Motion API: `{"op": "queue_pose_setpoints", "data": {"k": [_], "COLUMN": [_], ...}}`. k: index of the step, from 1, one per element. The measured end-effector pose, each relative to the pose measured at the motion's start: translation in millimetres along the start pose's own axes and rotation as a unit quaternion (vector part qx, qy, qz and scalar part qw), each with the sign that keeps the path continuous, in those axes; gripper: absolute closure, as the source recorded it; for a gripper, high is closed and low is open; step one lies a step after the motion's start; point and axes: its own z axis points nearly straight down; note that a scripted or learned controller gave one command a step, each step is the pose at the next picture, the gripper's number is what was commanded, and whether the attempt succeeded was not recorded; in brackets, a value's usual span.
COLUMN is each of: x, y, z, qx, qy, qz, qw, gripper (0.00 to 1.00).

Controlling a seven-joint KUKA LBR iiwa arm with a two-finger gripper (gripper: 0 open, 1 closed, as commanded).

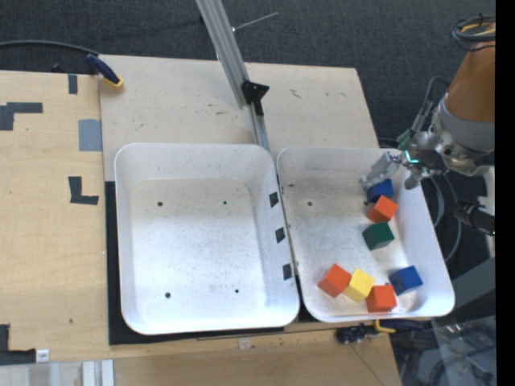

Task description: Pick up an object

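Two bins side by side on the desk (pixel 201 95), left bin (pixel 129 240), right bin (pixel 322 167) holding seven blocks, three (pixel 378 211) by its far-right wall, four (pixel 362 284) at its near-right corner

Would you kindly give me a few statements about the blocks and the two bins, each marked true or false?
1. All the blocks lie in the right bin. True.
2. The green block sits in the left bin. False: it lies in the right bin, just below an orange block.
3. The yellow block lies between two orange blocks. True.
4. The gripper is over the left bin. False: it is at the upper right of the right bin, beside a blue block.
5. There are two yellow blocks. False: one is visible.
6. A second blue block lies near the right bin's lower right corner. True.
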Motion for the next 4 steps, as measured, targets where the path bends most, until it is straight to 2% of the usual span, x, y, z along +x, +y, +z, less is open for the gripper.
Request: {"op": "queue_pose_setpoints", "data": {"k": [1,2,4], "x": [0,-9,-10], "y": [1,4,-5], "z": [-2,52,146], "qx": [-0.002,0.001,-0.001], "qy": [0.000,-0.001,-0.001], "qz": [-0.001,0.000,0.000], "qw": [1.0000,1.0000,1.0000], "gripper": [0.00,0.00,0.00]}}
